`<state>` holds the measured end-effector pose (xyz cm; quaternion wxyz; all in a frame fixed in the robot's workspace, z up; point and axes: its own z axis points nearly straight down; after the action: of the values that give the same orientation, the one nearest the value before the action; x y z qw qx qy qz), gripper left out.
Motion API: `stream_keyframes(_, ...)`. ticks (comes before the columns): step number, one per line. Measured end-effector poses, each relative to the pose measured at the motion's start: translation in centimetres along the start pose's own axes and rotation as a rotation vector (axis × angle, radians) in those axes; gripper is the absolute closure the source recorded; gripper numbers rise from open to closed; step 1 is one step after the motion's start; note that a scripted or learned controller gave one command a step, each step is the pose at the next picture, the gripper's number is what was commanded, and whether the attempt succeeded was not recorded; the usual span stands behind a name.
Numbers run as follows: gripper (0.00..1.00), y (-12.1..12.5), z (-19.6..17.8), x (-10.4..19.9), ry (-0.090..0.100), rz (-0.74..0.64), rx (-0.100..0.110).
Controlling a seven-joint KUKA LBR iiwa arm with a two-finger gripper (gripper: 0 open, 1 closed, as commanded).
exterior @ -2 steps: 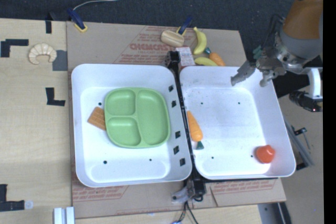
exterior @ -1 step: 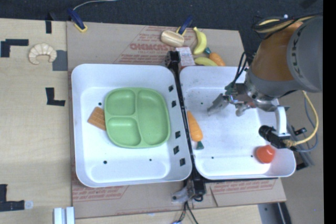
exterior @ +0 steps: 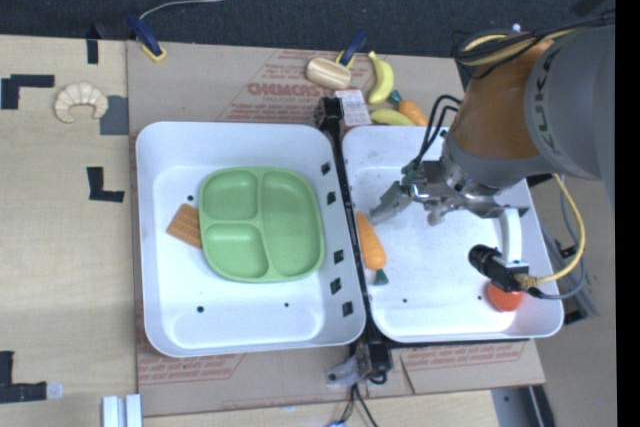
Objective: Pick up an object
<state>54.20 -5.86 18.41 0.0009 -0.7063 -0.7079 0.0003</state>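
Two white bins, and nothing lifted yet.

Biggest thing in sight is the grey arm (exterior: pixel 520 105), reaching in from the right over the right bin (exterior: pixel 450 315). Next is the left bin (exterior: pixel 160 215), which holds a green divided plate (exterior: pixel 262 223) with a brown wedge (exterior: pixel 184 225) poking out from under its left edge. The gripper (exterior: pixel 400 200) hangs low over the right bin's floor, fingers spread apart with nothing between them. The nearest candidate to pick, an orange carrot (exterior: pixel 370 243), lies just beside the divider, below and left of the fingertips and apart from them. A small red-orange object (exterior: pixel 503 297) sits near the bin's lower right corner. Judging by this, the pick is barely begun: closing on something and raising it both remain to be done.
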Motion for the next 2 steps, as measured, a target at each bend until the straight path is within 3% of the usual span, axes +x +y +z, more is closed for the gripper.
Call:
stream_keyframes(1,0.00,2.63,0.03,2.16,-0.001,0.000,0.000)
stream_keyframes(2,0.00,2.63,0.03,2.12,-0.001,0.001,0.000)
